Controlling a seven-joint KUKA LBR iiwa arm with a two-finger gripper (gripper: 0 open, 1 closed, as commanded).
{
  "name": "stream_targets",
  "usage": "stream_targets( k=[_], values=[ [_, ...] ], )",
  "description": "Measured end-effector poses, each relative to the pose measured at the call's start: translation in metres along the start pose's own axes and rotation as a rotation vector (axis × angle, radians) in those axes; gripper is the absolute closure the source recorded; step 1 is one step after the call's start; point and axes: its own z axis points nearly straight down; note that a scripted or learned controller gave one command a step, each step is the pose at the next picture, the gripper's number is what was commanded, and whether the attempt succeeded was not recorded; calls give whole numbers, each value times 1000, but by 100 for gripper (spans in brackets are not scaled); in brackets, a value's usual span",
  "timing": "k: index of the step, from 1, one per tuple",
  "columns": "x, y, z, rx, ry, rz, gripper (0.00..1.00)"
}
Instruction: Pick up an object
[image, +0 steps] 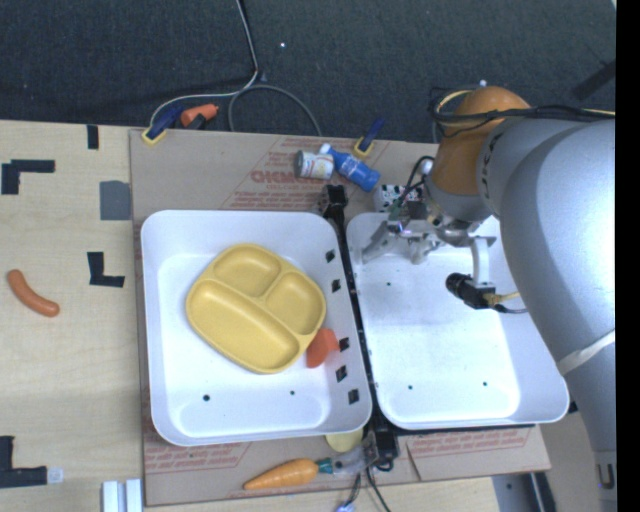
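Cardboard-topped bench, two white bins (160, 300), grey arm (560, 230) bent over right bin, end effector (405, 235) grip state unclear.

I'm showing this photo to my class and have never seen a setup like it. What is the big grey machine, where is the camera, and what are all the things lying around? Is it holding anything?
The grey shape on the right is a robot arm with an orange band above its wrist. The single camera is fixed above the bench and looks down at a slant. At the arm's end is its claw, a grasping part, low over the far corner of the right white bin; I see nothing between its fingers. The left white bin holds a yellow divided plate with a small orange piece touching its edge. Outside the bins lie a toy sausage on the left, a toy carrot in front, and a small bottle behind. The job is to pick up an object.
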Motion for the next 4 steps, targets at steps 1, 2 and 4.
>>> stream_targets(
  k=[1, 2, 4],
  values=[
    [0, -1, -10, 0, -3, -1, 100],
    [53, -72, -104, 0, 3, -1, 100],
    [108, -114, -99, 6, -1, 4, 100]
  ],
)
